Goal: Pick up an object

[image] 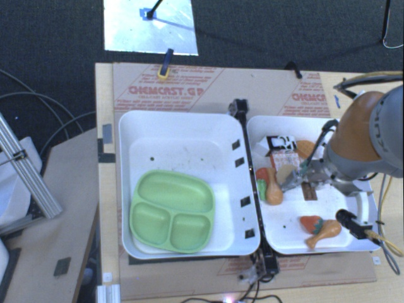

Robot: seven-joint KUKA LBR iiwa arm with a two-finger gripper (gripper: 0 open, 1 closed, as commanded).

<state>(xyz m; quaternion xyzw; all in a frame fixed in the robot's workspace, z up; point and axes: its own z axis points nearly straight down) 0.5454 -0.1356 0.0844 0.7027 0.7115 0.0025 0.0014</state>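
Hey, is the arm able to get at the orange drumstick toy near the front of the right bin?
Probably yes: the drumstick toy lies uncovered in the right bin, the arm just above it.

The grey arm with its orange band point(360, 128) reaches in from the right, wrist bent downward and leftward. Its dark two-finger claw point(295, 178) sits low, pointing toward the left.
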